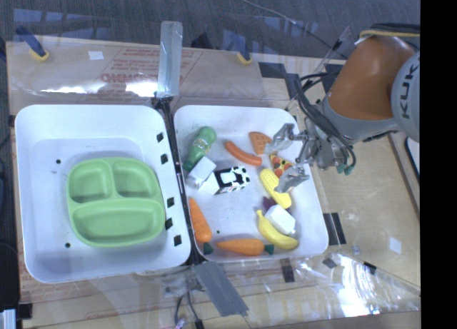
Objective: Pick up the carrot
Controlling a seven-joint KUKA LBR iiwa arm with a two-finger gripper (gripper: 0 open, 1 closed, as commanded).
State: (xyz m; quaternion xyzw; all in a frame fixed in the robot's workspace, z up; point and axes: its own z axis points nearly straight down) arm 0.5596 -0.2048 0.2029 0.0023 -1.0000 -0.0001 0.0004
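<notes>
**Carrot lies left and nearer than the claw**

The claw [294,155] hovers at the right bin's [235,112] right edge, fingers spread, holding nothing. A carrot [240,247] lies along the near wall, down-left of the claw, long axis left-right. It is orange, tapered, with a green stub at its right end. A second carrot [199,220] lies against the left wall.

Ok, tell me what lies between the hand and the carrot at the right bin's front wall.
The hand hangs over the right bin's right side. The carrot lies along the front wall. Between them lie the corn cob, a white block and the banana, whose end nearly touches the carrot's tip.
</notes>
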